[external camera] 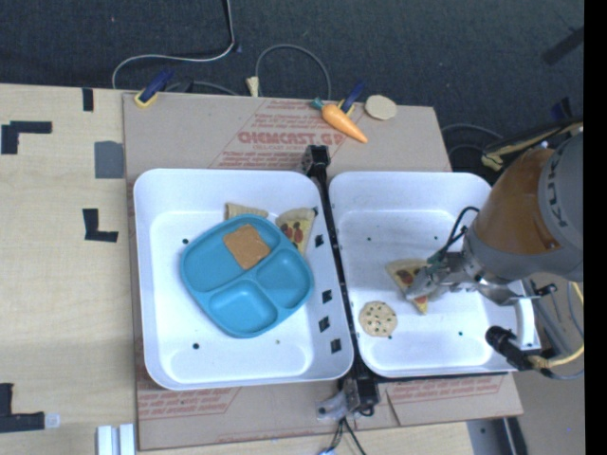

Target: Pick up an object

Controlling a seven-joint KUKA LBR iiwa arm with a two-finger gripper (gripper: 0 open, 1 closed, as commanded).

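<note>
- Looking from the near edge of the bench, I see one round cookie (378,319) with dark chips lying flat on the floor of the right bin (408,360), near its front left corner.
- Just behind it lies one pizza slice (409,277): a flat tan wedge with red and dark spots on top and a yellow edge at its near end.
- My gripper (429,280) sits right at that slice, touching or nearly touching its right side; I cannot tell how its tips stand, because they blur into the slice, so I won't claim a hold.
- The arm (526,226) comes in from the right, over the right bin's rim.
- In the left bin (161,282) I count one blue divided plate (248,281) with one brown toast square (248,246) in its rear compartment.
- Behind the plate, two more flat pieces: a tan one (244,212) partly under the plate's rim, and a pale wedge (298,226) beside the bin divider.
- Farthest back, on the cardboard sheet (190,131) beyond the bins, lie one orange carrot (342,122) and one pale round disc (381,108), close together but apart.
</note>
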